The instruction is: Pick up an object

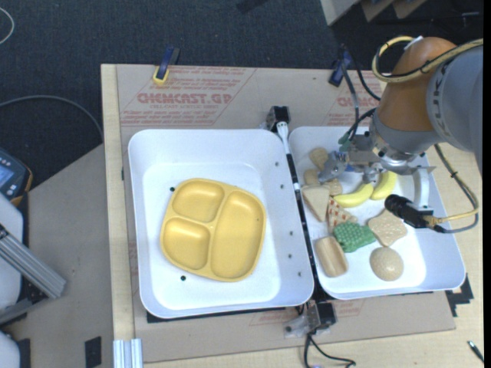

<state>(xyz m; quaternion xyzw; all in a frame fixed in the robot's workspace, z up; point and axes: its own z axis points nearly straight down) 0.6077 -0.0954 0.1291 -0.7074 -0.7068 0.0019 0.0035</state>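
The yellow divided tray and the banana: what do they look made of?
The yellow divided tray looks like moulded plastic with a smooth, semi-matte finish: rounded compartment edges, soft highlights. The banana is probably a plastic toy, judging by its uniform bright yellow and slight sheen, though real fruit cannot be ruled out.

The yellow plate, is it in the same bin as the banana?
No, the yellow plate lies in the left bin, the banana in the right bin.

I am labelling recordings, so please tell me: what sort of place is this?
Probably a robotics lab: a grey arm over two white bins on a clamped bench, toy food such as a banana, and loose cables.
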